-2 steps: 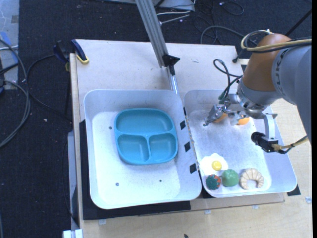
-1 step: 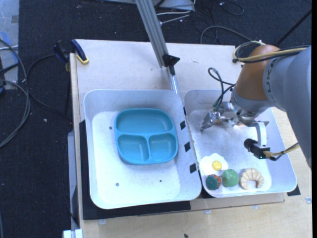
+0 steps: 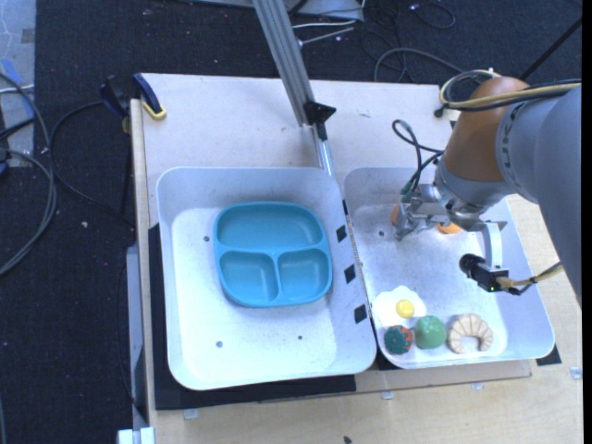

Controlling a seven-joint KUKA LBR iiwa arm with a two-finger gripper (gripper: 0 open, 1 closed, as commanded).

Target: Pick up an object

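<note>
My gripper (image 3: 410, 222) hangs low over the back of the right bin (image 3: 527, 313), under the grey arm with its orange band. Bits of an orange object (image 3: 450, 229) peek out from beneath the wrist, with another orange patch at the gripper's left side; most of it is hidden. Along the right bin's front edge lie a fried-egg toy (image 3: 402, 305), a dark green and red ball (image 3: 398, 339), a green ball (image 3: 429, 331) and a croissant (image 3: 470, 332). None of these touch the gripper.
The left bin (image 3: 185, 276) holds a blue three-compartment tray (image 3: 274, 252). A slanted metal pole (image 3: 289, 49) comes down to the gap between the bins. A black cable part (image 3: 483, 271) dangles from the wrist over the right bin.
</note>
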